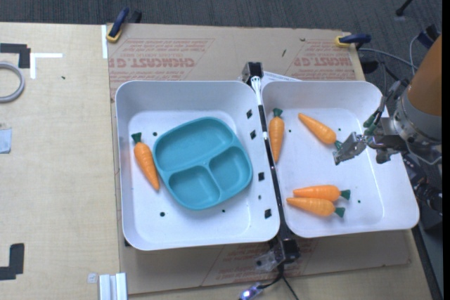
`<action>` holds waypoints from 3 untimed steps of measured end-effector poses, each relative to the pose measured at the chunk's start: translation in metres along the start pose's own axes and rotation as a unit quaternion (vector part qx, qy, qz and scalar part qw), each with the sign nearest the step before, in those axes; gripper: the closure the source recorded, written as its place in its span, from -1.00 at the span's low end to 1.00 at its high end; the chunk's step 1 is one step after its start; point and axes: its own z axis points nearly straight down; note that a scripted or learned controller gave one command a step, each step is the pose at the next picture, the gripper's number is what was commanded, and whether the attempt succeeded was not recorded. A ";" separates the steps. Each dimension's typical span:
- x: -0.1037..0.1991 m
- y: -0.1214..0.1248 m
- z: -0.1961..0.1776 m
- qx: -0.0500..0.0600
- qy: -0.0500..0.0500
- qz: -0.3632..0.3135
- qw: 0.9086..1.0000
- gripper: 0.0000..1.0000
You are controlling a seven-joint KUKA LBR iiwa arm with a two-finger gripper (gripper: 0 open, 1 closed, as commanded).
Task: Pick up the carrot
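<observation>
- Five toy carrots lie across two shallow white bins that sit side by side on a cardboard sheet [169, 56] clamped to the bench.
- The left bin [126, 151] holds a teal divided plate [202, 162] near its middle, and one carrot [146, 161] lies just beside the plate's left edge, green top toward the far side.
- The right bin [394, 218] holds four: an upright carrot [276, 136] against its left wall, a slanted carrot [317, 128] near the far middle, and a near pair [318, 199] lying close together by the near edge with green tops to the right.
- The gripper [357, 146] hangs over the right part of the right bin, just right of the slanted carrot, with nothing between its fingers; its fingers appear spread, tips pointing left and down.
- The grey arm [415, 130] enters over the bin's right wall, so the right bin's carrots are the easiest to reach.
- The slanted carrot lies free of walls and neighbours, likely the simplest target; the wall-hugging one leaves little room for a finger.
</observation>
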 end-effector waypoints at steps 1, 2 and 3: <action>0.008 0.115 0.034 0.000 0.000 0.000 1.000 -1.00; -0.029 0.133 0.160 0.000 0.000 0.001 1.000 -1.00; -0.029 0.133 0.150 0.000 0.000 0.002 1.000 1.00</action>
